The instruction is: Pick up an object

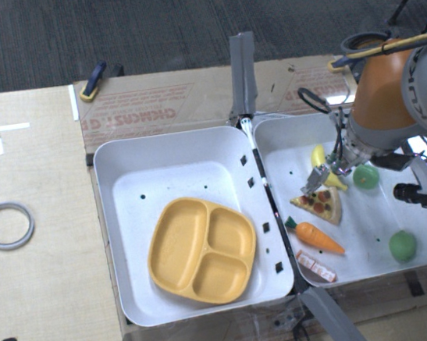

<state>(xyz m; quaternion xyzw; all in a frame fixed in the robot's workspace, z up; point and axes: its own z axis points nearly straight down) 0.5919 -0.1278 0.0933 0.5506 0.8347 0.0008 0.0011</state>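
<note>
Two shallow white bins sit side by side on the bench, the left bin (118,218) and the right bin (274,149), meeting along a shared middle wall. In the left bin a yellow divided plate (201,250) with three compartments lies flat, nearer that bin's front edge than its back. The right bin holds the small toy foods: a yellow banana (320,160) near the middle, partly hidden by the arm; a pizza slice (321,206) just in front of it; an orange carrot (319,238) with a green top lying close to the dividing wall; a flat pink-and-white packet (317,265) at the front edge near the front-left corner; a green ball (366,176) toward the right side; and a second green ball (402,245) near the front-right corner. The grey arm with its orange band (380,91) reaches in over the right bin's back-right corner, and the gripper (319,181) hangs low over the bin's middle, right at the banana and the back edge of the pizza slice. Whether the pincer is apart or together cannot be told, since its tip is small and merges with the things below it. A roll of tape (6,225) lies on the bench well to the left of the bins.
</note>
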